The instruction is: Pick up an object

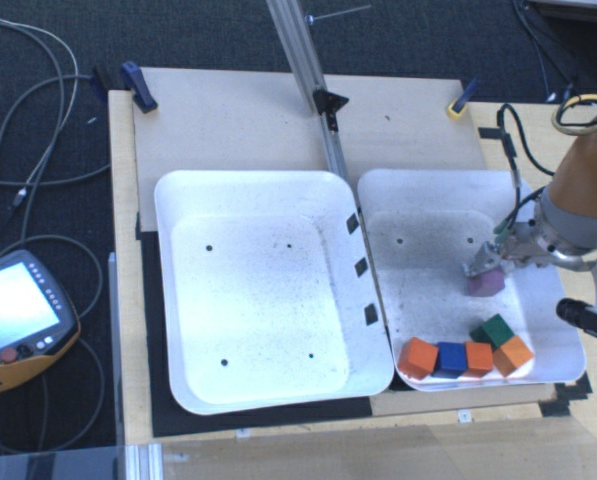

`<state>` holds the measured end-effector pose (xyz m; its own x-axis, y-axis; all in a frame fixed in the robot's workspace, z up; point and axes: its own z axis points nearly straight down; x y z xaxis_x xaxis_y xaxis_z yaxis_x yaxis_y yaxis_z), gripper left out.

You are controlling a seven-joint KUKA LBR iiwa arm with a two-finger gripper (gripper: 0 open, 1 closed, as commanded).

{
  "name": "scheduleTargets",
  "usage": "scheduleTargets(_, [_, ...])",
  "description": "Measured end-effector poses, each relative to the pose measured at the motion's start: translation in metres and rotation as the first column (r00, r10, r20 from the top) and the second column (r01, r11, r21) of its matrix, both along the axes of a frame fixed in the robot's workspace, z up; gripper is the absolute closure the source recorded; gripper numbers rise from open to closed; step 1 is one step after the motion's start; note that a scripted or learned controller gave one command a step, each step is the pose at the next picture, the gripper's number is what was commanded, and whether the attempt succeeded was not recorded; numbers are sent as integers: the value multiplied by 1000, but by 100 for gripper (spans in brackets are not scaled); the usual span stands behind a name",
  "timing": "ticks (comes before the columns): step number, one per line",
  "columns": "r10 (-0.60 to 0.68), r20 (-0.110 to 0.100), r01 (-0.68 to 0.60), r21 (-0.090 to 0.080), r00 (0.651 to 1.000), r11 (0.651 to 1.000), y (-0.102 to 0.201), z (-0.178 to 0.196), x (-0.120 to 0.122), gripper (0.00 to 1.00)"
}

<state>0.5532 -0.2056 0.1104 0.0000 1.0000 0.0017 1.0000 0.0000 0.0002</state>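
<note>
Two shallow white plastic bins sit side by side on the bench: the left bin point(258, 288) and the right bin point(428, 268). The grey arm with an orange band point(578, 198) reaches into the right bin. Its gripper point(481, 264) is low, right above a small purple block point(486, 283). How wide it is, or whether it grips the block, I cannot tell. Near the front wall lie an orange block point(418, 358), a blue block point(451, 359) and a green block point(496, 329).
</note>
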Motion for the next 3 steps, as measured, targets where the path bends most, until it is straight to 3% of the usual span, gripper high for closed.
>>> scheduleTargets(1, [9, -3, -9, 4, 1000, 1000, 78, -11, 15, 100])
scheduleTargets(2, [10, 8, -10, 2, 1000, 1000, 192, 93, 29, 100])
scheduleTargets(3, [9, 6, -9, 2, 1000, 1000, 249, 138, 63, 100])
